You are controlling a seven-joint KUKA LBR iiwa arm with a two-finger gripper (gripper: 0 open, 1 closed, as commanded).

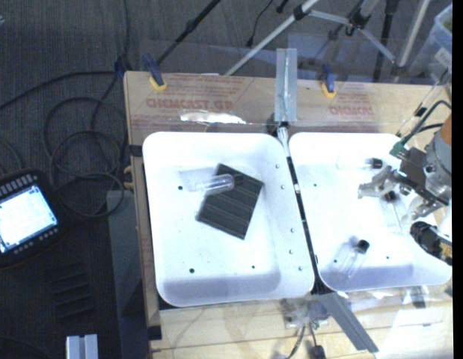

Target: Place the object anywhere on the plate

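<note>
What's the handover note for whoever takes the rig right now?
Gripper: over the right bin, upper right part; nothing seen between its fingers.
Plate: dark ribbed square in the left bin.
Vials: a clear one in the left bin, one end lying over the plate's top corner; a black-capped one low in the right bin, untouched.
Done: nothing visibly moved from the right bin.
Left: pick the black-capped vial, set it on the plate.

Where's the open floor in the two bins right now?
Left bin: bare along the near wall and left side; crowded mid-back, where a clear tube lies on the dark plate. Right bin: bare in the middle, between the divider, gripper and near vial.
</note>
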